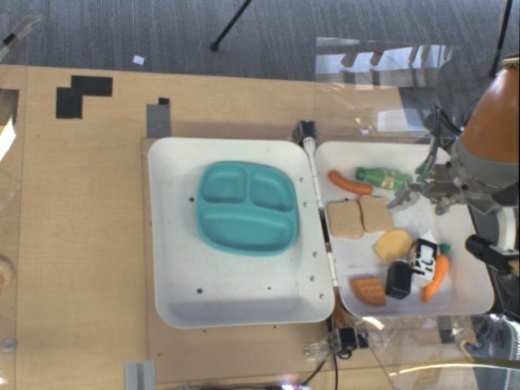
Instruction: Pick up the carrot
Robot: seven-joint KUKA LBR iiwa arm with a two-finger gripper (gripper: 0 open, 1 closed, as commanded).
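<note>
Pale wooden bench [81,242] under a slanted overhead view, dark ribbed floor beyond its far edge, two shallow white bins side by side upon it. Taking the small orange carrot with a green top [437,275] as landmark throughout.

Nearest the camera: lying in the near right corner of the right-hand white bin [345,287], tilted, green end farther off, just beside a black-and-white printed packet [423,258]. Just left of the carrot, a small black block [398,280]; further left, an orange waffle-patterned wedge [368,290]. Up and left, a yellow rounded lump [392,244], then two tan bread slices [360,217]. Farther still, a red-orange sausage shape [350,183] and a green plastic bottle [384,177] lying on its side. Well to the left, in the left-hand white bin [166,242], a teal divided plate [246,207].

Two-finger metal gripper [422,190] hanging well beyond the carrot, near the bottle's end, nothing visible between its fingers; spread or pressed together, cannot tell at this size. Judged an approach step: carrot untouched, not yet lifted. Next move likely calling for travel toward the near corner, alignment across the carrot's narrow body, and descent clear of the packet.

Hard to make out: finger tips amid glare, arm cut off at the right, packet print, bin's near right rim.
</note>
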